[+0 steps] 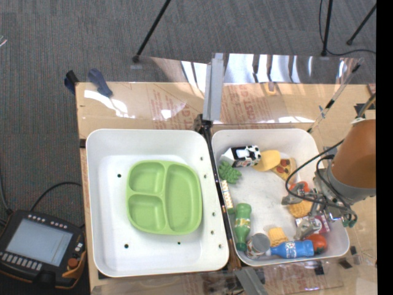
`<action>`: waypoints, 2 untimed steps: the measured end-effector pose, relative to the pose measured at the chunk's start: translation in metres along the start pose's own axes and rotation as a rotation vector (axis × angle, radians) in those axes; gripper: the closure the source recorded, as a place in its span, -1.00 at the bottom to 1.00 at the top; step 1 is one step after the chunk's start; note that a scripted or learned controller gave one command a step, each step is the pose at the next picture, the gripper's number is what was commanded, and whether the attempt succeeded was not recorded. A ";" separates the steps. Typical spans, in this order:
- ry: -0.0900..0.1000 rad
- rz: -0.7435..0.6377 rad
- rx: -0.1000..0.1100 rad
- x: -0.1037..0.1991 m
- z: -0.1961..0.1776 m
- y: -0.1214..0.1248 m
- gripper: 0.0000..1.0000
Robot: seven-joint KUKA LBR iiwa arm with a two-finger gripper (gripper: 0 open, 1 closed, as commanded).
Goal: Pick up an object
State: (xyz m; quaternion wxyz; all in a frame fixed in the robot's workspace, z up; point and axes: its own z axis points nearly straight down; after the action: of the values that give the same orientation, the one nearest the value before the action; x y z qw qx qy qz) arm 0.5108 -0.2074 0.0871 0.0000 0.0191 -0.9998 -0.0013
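My gripper [315,212] hangs low over the right side of the right bin [264,135], below the arm's orange band [363,155]. It is right beside an orange waffle-like piece [299,209] and just above a red toy [318,243]. A blue bottle [293,249] lies along the bin's front wall, with a small can [259,243] and a yellow piece [277,235] next to it. At the bin's back are a black-and-white cow toy [245,155], a yellow toy [268,160] and a pizza slice [284,168]. A green bottle [241,224] and a leafy green toy [230,172] lie along the left wall.
The left bin [98,165] holds a light green divided plate [164,196]. A grey upright post [212,94] stands behind the seam between the bins. A teach pendant [40,246] sits on the floor at the lower left. Cables loop around the wrist.
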 end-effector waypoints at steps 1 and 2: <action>-0.001 0.001 0.000 -0.011 0.000 0.008 -1.00; 0.001 0.056 -0.001 -0.006 0.000 0.007 -1.00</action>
State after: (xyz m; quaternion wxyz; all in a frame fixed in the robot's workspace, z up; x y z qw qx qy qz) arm 0.5167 -0.2002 0.0868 0.0004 -0.0089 -1.0000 -0.0017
